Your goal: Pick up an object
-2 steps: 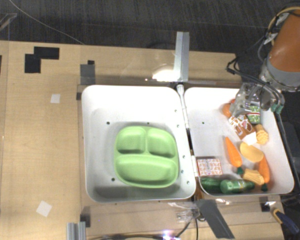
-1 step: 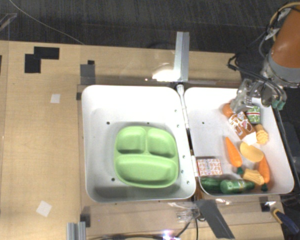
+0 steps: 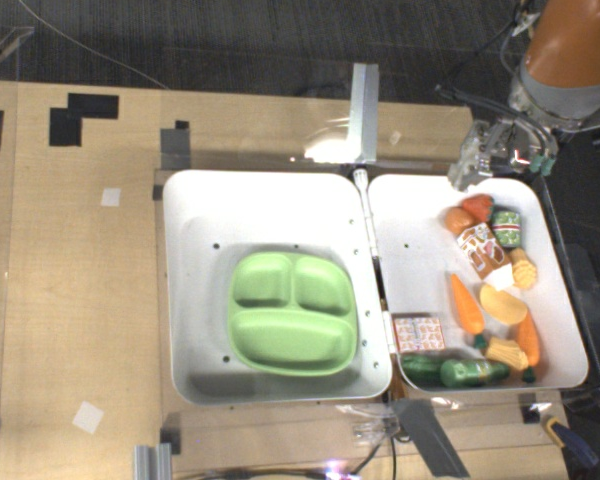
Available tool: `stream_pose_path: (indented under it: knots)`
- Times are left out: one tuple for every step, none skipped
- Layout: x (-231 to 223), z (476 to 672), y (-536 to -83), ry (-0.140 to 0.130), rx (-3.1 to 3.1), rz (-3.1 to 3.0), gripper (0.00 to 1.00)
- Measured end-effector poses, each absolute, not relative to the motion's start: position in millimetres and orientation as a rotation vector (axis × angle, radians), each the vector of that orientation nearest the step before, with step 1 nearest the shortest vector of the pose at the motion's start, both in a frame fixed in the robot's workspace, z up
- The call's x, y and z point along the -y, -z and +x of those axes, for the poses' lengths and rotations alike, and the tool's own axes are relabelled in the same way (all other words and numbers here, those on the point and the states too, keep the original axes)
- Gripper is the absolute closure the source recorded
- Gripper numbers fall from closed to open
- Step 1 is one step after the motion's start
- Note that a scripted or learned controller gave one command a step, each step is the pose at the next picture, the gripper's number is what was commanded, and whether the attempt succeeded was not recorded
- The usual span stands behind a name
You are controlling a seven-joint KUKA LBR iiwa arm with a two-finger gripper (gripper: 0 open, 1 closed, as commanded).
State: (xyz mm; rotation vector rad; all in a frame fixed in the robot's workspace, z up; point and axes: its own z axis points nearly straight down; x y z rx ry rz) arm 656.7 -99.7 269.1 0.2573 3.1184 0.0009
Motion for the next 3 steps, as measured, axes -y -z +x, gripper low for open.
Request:
stream_pose_path:
  knots:
    - [82.1,664.3,-295.5,-0.001,-3.121,0.214,1.0]
    - [108.7,584.7,-286.1,0.0,-3.096,0.474,1.0]
    - [103.8,502.8,-290.2,-0.001,-3.026,0.81,1.0]
